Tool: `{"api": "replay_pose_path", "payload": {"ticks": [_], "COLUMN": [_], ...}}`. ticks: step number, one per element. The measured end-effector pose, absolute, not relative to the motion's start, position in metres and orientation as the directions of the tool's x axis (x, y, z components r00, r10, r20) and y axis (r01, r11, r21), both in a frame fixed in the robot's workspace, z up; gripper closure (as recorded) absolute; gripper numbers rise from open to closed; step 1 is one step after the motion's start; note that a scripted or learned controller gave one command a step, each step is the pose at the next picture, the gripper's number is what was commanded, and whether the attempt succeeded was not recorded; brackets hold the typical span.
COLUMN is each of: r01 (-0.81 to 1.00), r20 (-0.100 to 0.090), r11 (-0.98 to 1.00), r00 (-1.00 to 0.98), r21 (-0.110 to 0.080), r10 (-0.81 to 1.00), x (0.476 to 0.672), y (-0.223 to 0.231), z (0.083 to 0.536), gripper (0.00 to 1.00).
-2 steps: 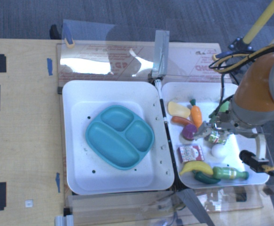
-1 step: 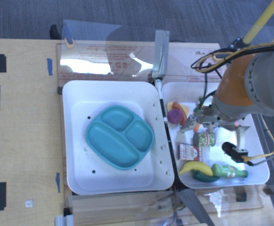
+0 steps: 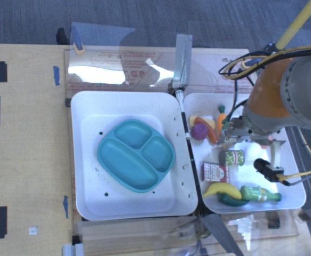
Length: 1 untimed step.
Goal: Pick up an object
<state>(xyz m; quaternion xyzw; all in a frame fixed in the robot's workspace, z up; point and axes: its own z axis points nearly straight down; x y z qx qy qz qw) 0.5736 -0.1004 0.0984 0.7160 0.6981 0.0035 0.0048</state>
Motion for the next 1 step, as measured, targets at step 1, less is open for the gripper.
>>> {"api": "replay_pose_path", "payload": {"ticks": [1], "r01": [1.000], "r20": [0.003], "r11": [-0.028], "r00": [0.028], "r21": [0.007], "r10": [1.000], "x": [0.6045], "y": [-0.0306], "z": [0.2048], "gripper": [1.00]}}
